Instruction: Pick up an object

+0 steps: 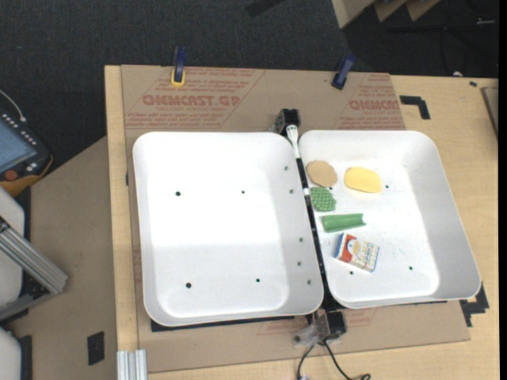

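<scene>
Here we are at the very start of the pick, by the look of it: nothing is lifted, every candidate lies flat in the right bin (444,212), and the left bin (158,212) beside it has just bare white floor. As for the jaws, wide or narrow, I cannot tell.

Take the yellow piece (363,180) as the landmark. Just to its left lies a tan round piece (321,172), hard up near the divider (305,204) between the two bins. Below and left of the yellow piece sits a small green textured piece (323,200), and right under that a green bar (342,222) lying at a slight tilt. Furthest below the yellow piece is a little red, white and blue packet (355,252), turned at an angle.

All five are crowded toward the divider side, close together but mostly apart; the green textured piece and the tan one look nearly touching.

My read on the next move: choose one target and descend on it. The yellow piece seems the kindest choice, with open floor on its right. The tan and green textured pieces hug the bin wall, which could foul one side of a grasp.
</scene>
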Robot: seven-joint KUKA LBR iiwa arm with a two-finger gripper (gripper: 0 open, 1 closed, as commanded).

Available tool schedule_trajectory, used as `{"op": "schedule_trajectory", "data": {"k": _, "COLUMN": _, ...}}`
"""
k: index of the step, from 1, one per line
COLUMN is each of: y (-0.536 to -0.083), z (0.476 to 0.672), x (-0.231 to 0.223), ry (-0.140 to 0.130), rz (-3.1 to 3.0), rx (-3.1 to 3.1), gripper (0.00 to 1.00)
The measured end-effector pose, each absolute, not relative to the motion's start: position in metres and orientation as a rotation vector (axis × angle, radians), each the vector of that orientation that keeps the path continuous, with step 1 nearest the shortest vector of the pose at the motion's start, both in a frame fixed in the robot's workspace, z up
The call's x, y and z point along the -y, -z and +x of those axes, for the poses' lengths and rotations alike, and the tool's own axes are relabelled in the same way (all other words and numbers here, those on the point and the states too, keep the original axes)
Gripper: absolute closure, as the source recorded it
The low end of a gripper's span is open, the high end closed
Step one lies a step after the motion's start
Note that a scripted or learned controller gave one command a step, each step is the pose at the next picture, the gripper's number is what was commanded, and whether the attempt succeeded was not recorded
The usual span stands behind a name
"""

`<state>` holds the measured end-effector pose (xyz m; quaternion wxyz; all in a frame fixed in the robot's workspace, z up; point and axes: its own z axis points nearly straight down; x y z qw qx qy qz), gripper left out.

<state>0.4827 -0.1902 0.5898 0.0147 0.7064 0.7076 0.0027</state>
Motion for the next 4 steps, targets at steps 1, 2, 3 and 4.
{"op": "schedule_trajectory", "data": {"k": 1, "y": -0.601, "z": 0.483, "x": 0.19, "ry": -0.01, "rz": 2.194, "rx": -2.199, "gripper": 1.0}}
{"op": "schedule_trajectory", "data": {"k": 2, "y": -0.612, "z": 0.484, "x": 0.191, "ry": -0.011, "rz": 2.191, "rx": -2.194, "gripper": 1.0}}
{"op": "schedule_trajectory", "data": {"k": 3, "y": -0.623, "z": 0.484, "x": 0.191, "ry": -0.013, "rz": 2.187, "rx": -2.191, "gripper": 1.0}}
{"op": "schedule_trajectory", "data": {"k": 4, "y": -0.634, "z": 0.485, "x": 0.191, "ry": -0.015, "rz": 2.184, "rx": -2.186, "gripper": 1.0}}
